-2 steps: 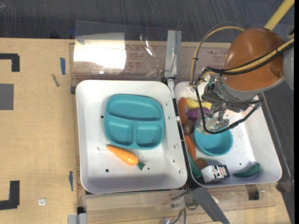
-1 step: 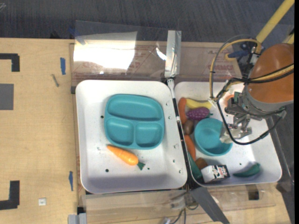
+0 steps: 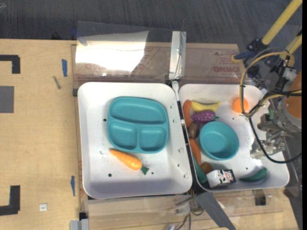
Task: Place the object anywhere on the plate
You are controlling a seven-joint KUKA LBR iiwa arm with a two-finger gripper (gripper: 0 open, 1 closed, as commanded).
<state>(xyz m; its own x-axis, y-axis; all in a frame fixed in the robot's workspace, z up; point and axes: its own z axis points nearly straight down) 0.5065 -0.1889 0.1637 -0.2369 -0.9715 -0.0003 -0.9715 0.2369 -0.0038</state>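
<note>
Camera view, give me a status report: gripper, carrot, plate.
Gripper over right bin's right edge, fingers unclear. Carrot in left bin, beside the plate, not on it. Nothing lies between them.

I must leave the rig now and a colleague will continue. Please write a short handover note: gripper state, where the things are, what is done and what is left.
Gripper: over the right edge of the right bin; open or shut cannot be judged from this view, and nothing is seen held.
Plate: teal, three compartments, in the left bin; nothing lies on it.
Toy carrot: on the left bin floor, just in front of the plate.
Right bin: teal bowl, toy grapes, banana, orange.
Done: no object on the plate yet.
Left: pick an object and set it on the plate.
</note>
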